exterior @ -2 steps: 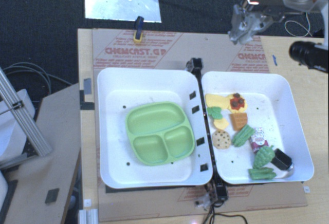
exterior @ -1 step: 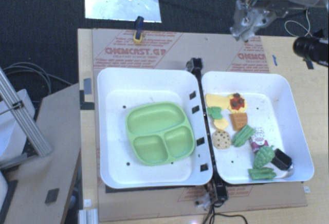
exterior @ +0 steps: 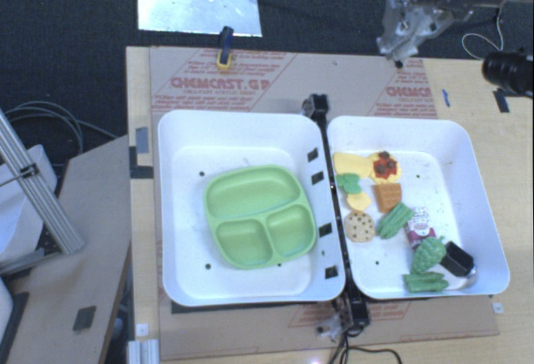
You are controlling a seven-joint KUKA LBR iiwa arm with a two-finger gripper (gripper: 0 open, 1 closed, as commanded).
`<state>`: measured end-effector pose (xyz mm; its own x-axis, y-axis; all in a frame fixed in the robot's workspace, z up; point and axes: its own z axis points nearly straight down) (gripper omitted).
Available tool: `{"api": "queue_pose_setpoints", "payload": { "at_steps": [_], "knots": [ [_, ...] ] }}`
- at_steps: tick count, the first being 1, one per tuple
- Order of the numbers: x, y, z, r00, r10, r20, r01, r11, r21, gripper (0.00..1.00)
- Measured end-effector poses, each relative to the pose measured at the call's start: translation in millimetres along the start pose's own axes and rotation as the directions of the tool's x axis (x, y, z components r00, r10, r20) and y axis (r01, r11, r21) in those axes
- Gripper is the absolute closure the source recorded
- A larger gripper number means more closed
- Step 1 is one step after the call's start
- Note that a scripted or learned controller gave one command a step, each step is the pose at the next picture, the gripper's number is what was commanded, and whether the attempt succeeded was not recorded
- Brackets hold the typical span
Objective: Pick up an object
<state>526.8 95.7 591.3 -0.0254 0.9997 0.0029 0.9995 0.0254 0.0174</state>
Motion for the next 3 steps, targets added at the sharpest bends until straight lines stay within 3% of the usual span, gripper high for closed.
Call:
{"api": "queue_pose_setpoints", "payload": {
  "at_steps": [2, 3],
  "knots": [
    [-0.3, 0.8, -22.5, 1.0, -0.007, -0.001, 0.006, 1.0, -0.006, 1.0],
    [-0.2, 0.8, -22.1, 1.0, -0.008, -0.001, 0.008, 1.0, -0.005, 0.0]
  ]
}}
